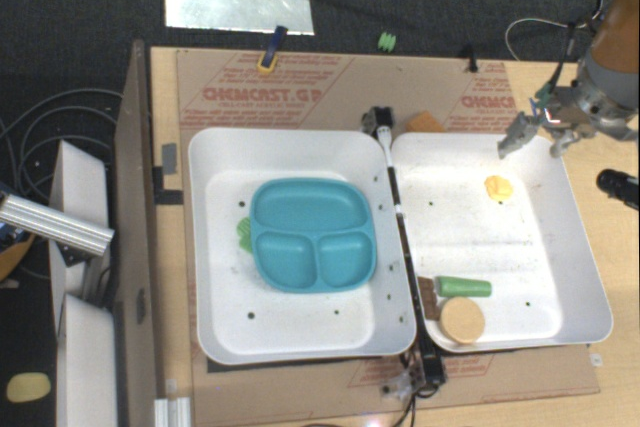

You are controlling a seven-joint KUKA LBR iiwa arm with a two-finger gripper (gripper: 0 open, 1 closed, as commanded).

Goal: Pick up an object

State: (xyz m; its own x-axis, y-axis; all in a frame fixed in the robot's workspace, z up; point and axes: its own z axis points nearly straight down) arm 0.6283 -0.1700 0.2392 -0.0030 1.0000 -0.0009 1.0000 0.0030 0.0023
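**Gripper spread above the right bin, nothing taken yet**

The gripper (538,137) hangs over the far right corner of the right bin (580,245), its two fingers spread apart with nothing between them. The nearest thing is a small yellow object (498,187), lying just beside it on the bin floor, apart from the walls. It looks light and perhaps soft, so I judge a gentle closing across its middle is enough. At the near edge lie a green cylinder (463,287) and a tan disc (462,320), touching each other; the disc is flat and seems harder to take. The left bin (215,245) holds a blue divided tray (312,233).
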